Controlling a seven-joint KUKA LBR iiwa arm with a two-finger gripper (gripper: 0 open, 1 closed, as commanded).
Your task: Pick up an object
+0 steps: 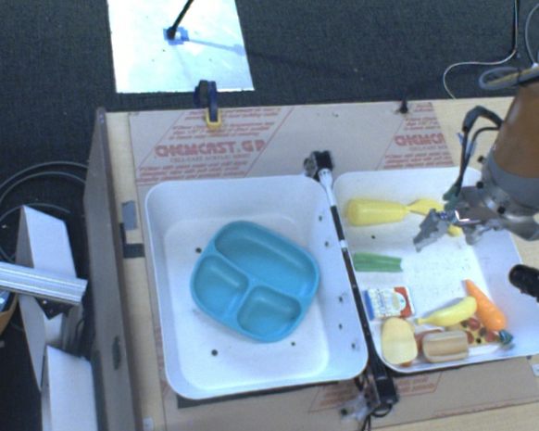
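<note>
Gripper [435, 228] hangs over the right bin [529, 329], fingers spread with nothing between them. The green stick [376, 263] sits just down-left (lying left-right).

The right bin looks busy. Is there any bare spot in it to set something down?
Some. The right bin has bare floor mid-bin, between the green piece and the carrot, below the gripper. Its near edge is crowded: small carton, banana, carrot. The left bin has bare floor around the blue plate.
</note>
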